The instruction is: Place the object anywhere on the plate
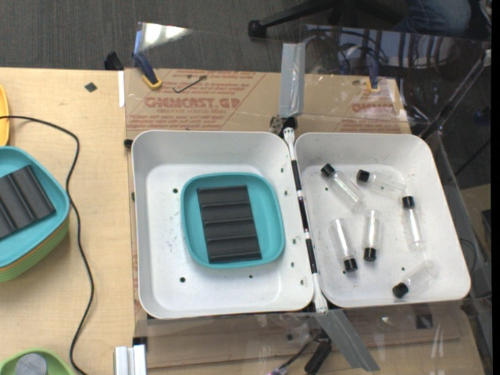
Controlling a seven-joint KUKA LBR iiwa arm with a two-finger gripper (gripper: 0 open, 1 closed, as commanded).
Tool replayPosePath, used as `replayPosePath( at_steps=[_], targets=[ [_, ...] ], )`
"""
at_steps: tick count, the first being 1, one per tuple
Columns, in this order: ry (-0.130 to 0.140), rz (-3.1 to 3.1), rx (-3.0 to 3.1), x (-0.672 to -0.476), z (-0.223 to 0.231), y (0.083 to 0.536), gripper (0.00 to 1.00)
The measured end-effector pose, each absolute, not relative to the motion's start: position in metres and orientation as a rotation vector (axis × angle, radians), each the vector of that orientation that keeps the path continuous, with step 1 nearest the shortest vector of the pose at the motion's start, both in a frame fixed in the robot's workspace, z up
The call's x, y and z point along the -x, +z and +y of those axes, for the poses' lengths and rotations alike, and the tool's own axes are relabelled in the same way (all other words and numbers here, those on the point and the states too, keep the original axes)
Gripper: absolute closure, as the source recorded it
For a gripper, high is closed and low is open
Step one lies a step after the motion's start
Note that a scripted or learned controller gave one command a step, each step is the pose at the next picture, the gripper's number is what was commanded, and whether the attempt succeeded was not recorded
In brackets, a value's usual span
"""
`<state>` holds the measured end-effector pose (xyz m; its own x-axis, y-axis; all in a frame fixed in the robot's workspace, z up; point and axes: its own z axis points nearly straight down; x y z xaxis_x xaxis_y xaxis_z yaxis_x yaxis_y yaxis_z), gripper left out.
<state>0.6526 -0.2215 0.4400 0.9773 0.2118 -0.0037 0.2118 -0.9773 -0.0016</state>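
at the far left a stack of teal plates [27,217] sits on the wooden bench [94,131], with a black cable [78,233] looping past it; these are spares and not the goal.

the goal is the teal plate [269,217] in the left bin [156,170]. it lies flat near the bin's middle and carries a dark ribbed insert [228,223]. my guess is that the ribs are the first risk: a round vial set across them may rock, and one set on the smooth sloped rim could roll off into the bin.

the right bin [437,178] holds the task's things, clear plastic vials with black caps. one vial [341,183] lies slanted near the top left, another [383,179] just beside it to the right, three more [341,244] [370,235] [411,220] lie roughly upright in the view at the middle, and one [412,278] lies near the lower right corner, its cap toward the bin's front.

the bodies are see-through and nearly vanish against the white floor, so only the caps read clearly. a grasp aimed by the cap alone would likely pinch the end and let the vial swivel or slip. smooth round plastic may also squirt out of a two-finger pinch. the top two lie close enough that reaching for one could nudge the other.

the fingers' state cannot be told here.
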Motion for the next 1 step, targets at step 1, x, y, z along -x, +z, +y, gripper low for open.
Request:
replayPosePath(
  at_steps=[1],
  targets=[
    [0.006,-0.334,3.123,-0.6526,-0.2215,0.4400,0.00]
  ],
)
